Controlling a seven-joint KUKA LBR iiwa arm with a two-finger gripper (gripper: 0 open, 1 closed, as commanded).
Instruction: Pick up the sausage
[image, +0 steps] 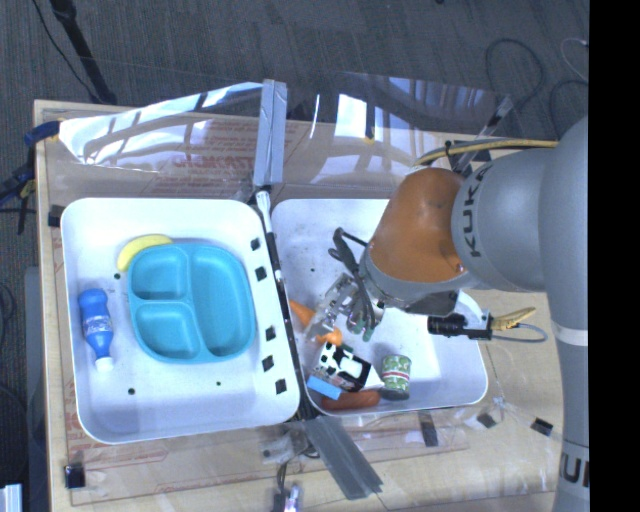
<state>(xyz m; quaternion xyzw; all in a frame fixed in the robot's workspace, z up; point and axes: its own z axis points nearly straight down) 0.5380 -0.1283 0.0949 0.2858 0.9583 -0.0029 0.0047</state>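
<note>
Sausage (352, 400) was seen lying at front edge of right bin (462, 372), ungrasped; pick judged not yet done; tool (345, 312) was poised above bin's left side, near orange piece (302, 312); tool's opening could not be told; counted: two bins, one blue tray (192, 300), one bottle (96, 325), one banana (143, 247), one cup (395, 374).

Prob. robot lab: KUKA arm (520, 220), bins (75, 300)

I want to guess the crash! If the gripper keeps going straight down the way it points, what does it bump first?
Probably the black-and-white box just below the gripper, before the sausage at the bin's near edge. Depth is hard to judge from above.
</note>
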